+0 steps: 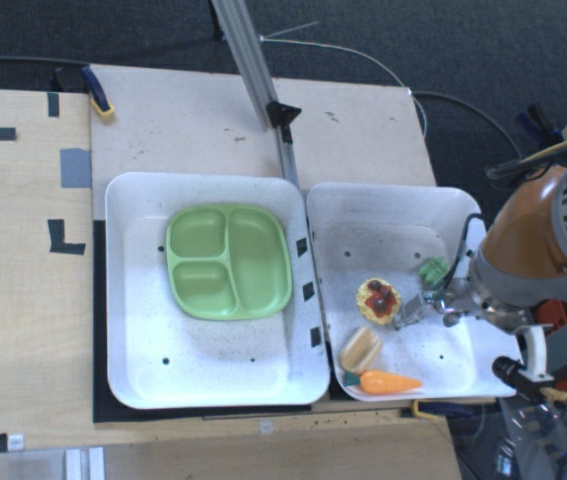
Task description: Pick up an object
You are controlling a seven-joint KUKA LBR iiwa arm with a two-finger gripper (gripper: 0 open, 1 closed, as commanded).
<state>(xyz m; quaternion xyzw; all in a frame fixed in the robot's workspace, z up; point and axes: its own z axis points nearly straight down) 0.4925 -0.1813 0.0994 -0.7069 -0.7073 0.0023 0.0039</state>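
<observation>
1. Hovering low in the right bin [393, 203], hand [410, 313] just beside the small tart [378, 300]; finger state impossible to tell.
2. Approaching, not yet lifting; probably needing centring over the tart before closing.

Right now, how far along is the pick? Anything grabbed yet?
Done: the arm has reached into the right bin; the gripper sits low beside the small tart.
In hand: nothing that I can see between the fingers; whether they are open or shut is unclear.
Left: grasp and lift. The tart, bread roll, carrot and green piece all lie in the bin.
</observation>
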